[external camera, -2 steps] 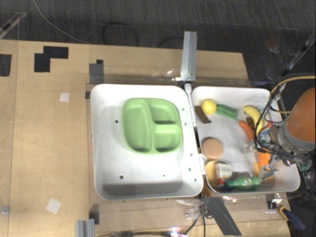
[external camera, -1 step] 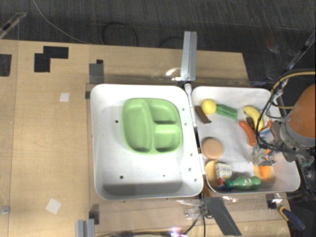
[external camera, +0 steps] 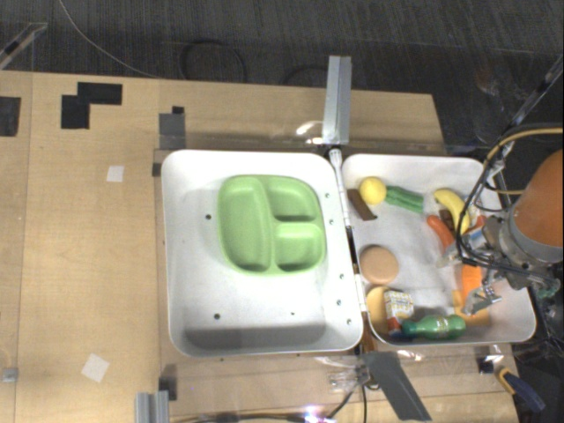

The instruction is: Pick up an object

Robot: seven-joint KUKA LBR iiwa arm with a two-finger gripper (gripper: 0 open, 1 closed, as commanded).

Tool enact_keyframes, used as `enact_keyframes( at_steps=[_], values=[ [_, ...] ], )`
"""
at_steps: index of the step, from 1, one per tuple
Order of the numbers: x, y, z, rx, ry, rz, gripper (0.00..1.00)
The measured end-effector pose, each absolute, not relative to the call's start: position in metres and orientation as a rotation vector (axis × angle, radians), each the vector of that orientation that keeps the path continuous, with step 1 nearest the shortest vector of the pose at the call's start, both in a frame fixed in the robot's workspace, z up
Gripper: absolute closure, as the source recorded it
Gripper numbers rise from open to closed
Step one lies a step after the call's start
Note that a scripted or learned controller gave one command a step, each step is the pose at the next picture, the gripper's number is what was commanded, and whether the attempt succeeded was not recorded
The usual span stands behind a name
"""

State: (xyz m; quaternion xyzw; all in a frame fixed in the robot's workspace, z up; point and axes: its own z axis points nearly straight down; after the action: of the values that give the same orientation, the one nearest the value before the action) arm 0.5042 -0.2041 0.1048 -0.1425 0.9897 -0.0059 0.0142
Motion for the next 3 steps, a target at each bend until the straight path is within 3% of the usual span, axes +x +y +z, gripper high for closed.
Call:
enact_keyframes(
  at_steps=[1,2,3],
  values=[
    [0.500,-0.206,0.091,-0.354,3.107,-0.008,0.00],
    [0.505,-0.205,0.105,-0.358,3.090,-0.017,1.00],
    [0.505,-0.205,0.105,-0.359,3.090,-0.016,0.00]
  ],
)
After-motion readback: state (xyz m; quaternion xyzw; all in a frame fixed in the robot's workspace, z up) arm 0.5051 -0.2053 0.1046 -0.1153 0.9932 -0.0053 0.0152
